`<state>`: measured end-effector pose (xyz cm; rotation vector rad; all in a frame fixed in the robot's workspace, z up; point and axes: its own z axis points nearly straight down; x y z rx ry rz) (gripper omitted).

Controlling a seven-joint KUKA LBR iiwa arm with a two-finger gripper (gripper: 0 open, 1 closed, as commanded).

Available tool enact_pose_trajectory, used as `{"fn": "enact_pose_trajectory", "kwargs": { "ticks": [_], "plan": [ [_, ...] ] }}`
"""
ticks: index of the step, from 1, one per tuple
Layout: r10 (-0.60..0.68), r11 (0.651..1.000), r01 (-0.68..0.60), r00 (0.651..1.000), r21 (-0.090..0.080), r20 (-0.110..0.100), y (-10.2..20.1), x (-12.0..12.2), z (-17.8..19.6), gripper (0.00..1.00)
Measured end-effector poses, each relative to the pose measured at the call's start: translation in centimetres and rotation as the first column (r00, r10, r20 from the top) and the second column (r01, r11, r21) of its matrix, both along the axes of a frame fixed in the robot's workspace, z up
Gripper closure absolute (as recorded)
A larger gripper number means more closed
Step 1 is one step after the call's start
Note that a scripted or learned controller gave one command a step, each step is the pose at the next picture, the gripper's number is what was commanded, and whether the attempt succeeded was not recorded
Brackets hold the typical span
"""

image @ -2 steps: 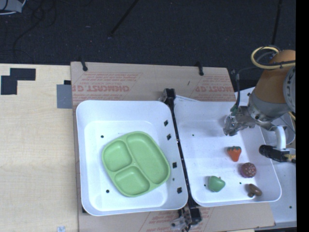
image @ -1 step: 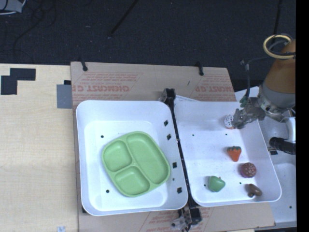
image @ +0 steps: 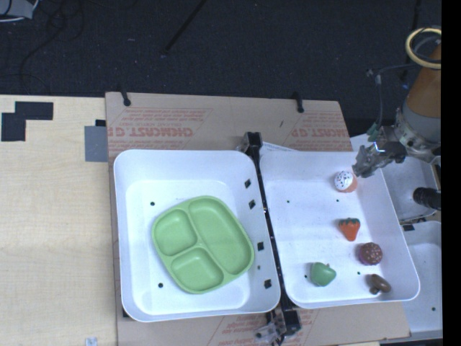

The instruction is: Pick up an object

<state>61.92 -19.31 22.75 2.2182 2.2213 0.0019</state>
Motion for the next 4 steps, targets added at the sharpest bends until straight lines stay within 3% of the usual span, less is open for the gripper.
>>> {"fn": "enact_pose_trajectory", "kwargs": {
  "ticks": [1,4],
  "plan": [
    [0.000,1.000,0.000,1.000,0.000,0.001,-0.1,0.1,5.3,1.00],
    [0.003,1.000,-0.003,1.000,0.003,-0.008,17.2,0.3,1.6,1.00]
  ]
}}
